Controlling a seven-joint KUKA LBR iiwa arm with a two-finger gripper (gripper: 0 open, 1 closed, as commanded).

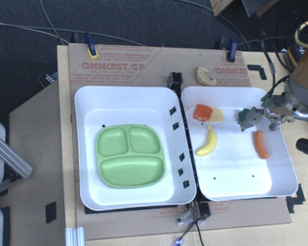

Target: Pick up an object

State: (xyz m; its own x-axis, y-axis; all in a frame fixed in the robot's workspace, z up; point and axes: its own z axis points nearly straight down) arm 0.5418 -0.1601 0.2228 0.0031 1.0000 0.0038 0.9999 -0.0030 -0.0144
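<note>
The right bin holds a yellow banana, a red block with a pale yellow piece beside it, and an orange sausage-shaped item. My gripper reaches in from the right and hangs over the bin's upper right part. It is just up-left of the orange item and right of the pale yellow piece. Nothing shows in its grasp.
The left bin carries a green divided plate. A tan curved object lies on the cardboard behind the right bin. Blue clamps sit at the bench's back edge. The arm's grey body stands over the right bin's right rim.
</note>
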